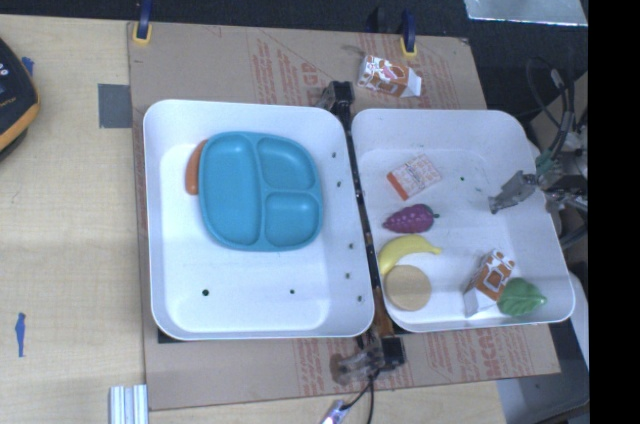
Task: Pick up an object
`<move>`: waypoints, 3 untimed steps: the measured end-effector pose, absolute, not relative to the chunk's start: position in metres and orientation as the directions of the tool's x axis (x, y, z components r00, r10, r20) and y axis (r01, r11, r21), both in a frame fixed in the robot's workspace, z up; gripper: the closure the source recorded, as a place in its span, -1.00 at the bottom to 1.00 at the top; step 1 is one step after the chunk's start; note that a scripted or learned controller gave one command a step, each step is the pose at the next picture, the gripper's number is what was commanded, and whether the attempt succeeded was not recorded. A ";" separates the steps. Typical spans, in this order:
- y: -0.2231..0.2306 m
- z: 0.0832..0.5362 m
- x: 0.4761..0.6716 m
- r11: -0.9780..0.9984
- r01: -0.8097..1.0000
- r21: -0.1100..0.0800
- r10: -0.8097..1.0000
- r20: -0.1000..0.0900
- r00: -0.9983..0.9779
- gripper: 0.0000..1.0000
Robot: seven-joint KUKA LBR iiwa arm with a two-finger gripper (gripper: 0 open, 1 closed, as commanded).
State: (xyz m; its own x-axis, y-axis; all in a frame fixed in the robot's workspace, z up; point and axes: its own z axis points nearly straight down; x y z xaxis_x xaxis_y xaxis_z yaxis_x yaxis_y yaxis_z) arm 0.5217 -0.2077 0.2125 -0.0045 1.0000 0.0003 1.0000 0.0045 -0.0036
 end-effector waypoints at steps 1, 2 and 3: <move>-0.210 0.233 0.598 0.004 1.000 -0.001 1.000 0.001 -0.004 -1.00; -0.145 0.130 0.560 0.005 1.000 0.001 1.000 -0.002 -0.005 -1.00; -0.111 0.092 0.628 0.006 1.000 -0.003 1.000 -0.001 -0.006 -1.00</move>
